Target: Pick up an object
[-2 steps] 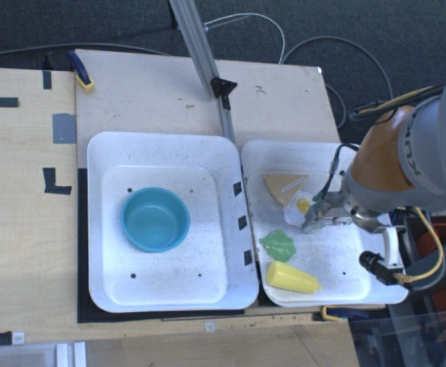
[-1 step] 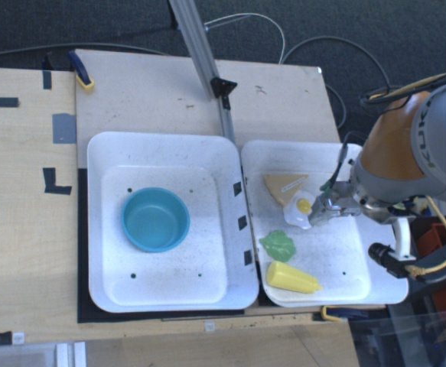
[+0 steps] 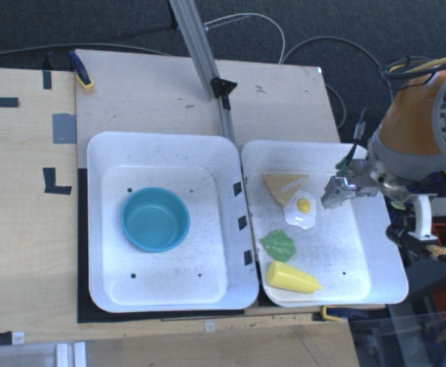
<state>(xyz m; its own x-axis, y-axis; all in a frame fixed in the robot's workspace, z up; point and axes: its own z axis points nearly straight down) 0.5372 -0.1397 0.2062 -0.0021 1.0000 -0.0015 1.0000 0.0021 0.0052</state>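
Two bins are sitting side by side on the bench point(image 3: 154, 82). The left bin point(image 3: 100, 281) is holding a bowl point(image 3: 156, 219) near its middle. The right bin point(image 3: 383, 277) is holding four things: a wedge point(image 3: 284, 186) lying toward the back, an egg point(image 3: 301, 209) lying just in front of it (the two are touching), a leaf point(image 3: 278, 245) lying nearer the front, and a cob point(image 3: 291, 278) lying at the front edge. The end effector point(image 3: 337, 193) is hanging over the right bin, just right of the egg.

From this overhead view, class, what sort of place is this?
Probably a robotics lab bench: a grey-and-orange arm reaches over two white bins, and toy food lies in the right one.
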